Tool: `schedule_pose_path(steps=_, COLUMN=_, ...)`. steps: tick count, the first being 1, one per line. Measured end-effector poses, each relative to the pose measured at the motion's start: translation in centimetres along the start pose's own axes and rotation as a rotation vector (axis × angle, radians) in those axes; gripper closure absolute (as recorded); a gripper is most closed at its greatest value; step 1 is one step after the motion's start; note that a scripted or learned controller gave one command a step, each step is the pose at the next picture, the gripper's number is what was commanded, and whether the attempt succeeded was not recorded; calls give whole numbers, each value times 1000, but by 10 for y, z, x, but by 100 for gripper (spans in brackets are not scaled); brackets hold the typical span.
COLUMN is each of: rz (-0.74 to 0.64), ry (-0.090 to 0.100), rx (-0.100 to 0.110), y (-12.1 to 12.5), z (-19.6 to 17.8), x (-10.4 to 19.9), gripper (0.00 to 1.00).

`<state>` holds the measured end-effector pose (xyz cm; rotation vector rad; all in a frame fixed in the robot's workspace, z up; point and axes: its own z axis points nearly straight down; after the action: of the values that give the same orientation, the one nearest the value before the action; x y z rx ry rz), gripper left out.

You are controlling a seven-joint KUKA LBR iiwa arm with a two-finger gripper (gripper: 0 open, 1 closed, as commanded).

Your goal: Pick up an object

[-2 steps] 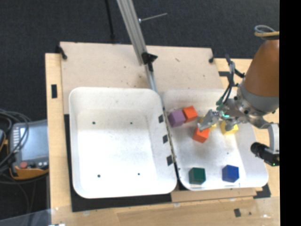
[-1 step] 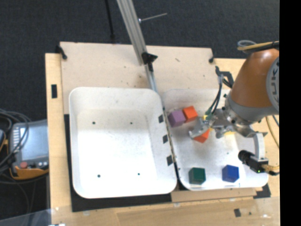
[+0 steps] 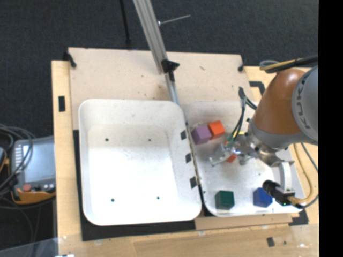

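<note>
My gripper (image 3: 229,157) is low over the middle of the right bin (image 3: 242,210), under the grey arm with the orange band. A small red-orange object (image 3: 231,157) shows right at the gripper's tip, partly hidden by it. A purple block (image 3: 201,134) and an orange block (image 3: 216,128) lie side by side just up and left of the gripper. Near the bin's front wall sit a green block (image 3: 224,199) and a blue block (image 3: 262,197).
The left bin (image 3: 88,116) adjoins the right one along a shared divider with black clips. A slanted aluminium rail (image 3: 153,31) rises behind the bins. Cables run along the arm at the right edge of the bench.
</note>
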<state>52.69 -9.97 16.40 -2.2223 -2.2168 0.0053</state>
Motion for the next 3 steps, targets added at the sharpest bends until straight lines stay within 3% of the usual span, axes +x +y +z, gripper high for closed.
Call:
schedule_pose_path(steps=1, rz=-1, ry=0, rx=2, y=-4, z=63, x=-3, gripper=0)
schedule_pose_path(steps=2, rz=6, ry=0, rx=-8, y=-1, z=49, x=-4, gripper=100)
schedule_pose_path(steps=3, rz=6, ry=-1, rx=-11, y=3, z=-1, x=-15, gripper=100)
